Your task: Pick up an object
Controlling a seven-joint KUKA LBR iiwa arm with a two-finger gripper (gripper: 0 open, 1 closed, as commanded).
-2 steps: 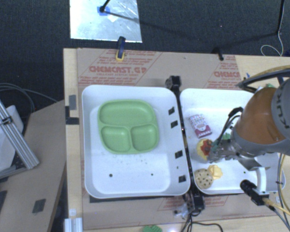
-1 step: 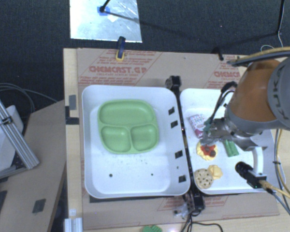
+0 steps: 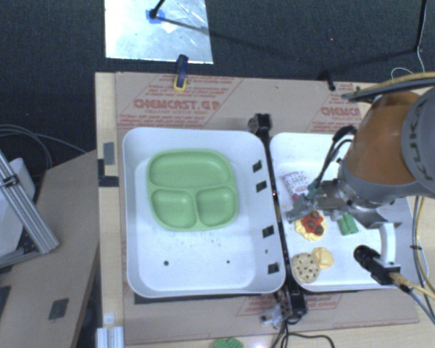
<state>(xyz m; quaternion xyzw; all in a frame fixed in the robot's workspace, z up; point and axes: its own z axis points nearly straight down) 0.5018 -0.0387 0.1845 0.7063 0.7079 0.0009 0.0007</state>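
The right bin (image 3: 326, 145) holds several small items. A white and pink packet (image 3: 296, 181) lies near its left wall. Below it are a yellow and red toy food piece (image 3: 309, 226) and a green piece (image 3: 347, 225). A round cookie (image 3: 304, 267) and a pale yellow lump (image 3: 322, 257) sit by the front edge. My gripper (image 3: 303, 209) hangs low over the bin's left side, between the packet and the yellow and red piece, right above the latter. The arm's wrist hides part of the bin's right half.
The left bin (image 3: 134, 267) bears a green three-compartment plate (image 3: 193, 189) in its upper middle. A black divider (image 3: 272, 194) with clips runs between the two bins. The bench edge lies just beyond the bins' front walls.
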